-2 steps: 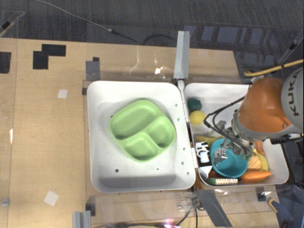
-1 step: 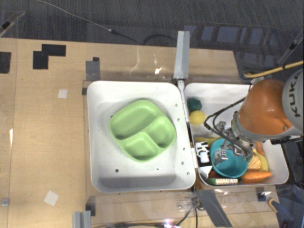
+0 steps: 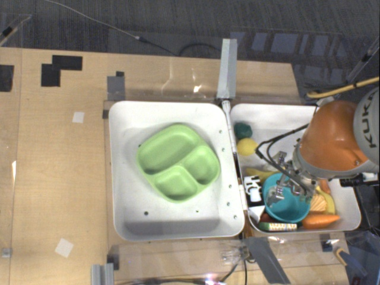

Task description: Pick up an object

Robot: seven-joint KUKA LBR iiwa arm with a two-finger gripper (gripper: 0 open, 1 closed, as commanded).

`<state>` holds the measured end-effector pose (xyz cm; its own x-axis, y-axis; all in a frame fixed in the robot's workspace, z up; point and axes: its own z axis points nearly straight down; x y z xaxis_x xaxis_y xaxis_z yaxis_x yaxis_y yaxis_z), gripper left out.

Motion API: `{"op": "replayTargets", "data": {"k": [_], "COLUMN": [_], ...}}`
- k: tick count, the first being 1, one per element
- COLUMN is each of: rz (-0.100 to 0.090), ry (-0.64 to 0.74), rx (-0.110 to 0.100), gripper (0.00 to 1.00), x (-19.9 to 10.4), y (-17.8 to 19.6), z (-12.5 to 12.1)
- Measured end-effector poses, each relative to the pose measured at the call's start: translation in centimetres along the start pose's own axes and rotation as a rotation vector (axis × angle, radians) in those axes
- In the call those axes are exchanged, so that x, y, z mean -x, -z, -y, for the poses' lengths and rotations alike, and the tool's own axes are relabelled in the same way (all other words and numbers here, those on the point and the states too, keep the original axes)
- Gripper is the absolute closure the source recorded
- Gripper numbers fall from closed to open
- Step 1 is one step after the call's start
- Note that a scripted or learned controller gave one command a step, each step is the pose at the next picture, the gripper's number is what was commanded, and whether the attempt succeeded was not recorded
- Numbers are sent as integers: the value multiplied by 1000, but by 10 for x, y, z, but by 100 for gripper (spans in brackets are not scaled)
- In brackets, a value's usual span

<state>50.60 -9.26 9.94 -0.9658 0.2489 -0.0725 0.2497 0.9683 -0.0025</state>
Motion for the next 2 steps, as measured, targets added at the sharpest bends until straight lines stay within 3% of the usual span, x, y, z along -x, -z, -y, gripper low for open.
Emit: {"op": "replayTargets", "data": {"k": [1, 2], "rz": [-15, -12], "ry": [44, 37], "rx": [1, 1], "gripper": [0, 0], "x": [4, 4], "y": [-2, -2], "z": [-1, -1]}}
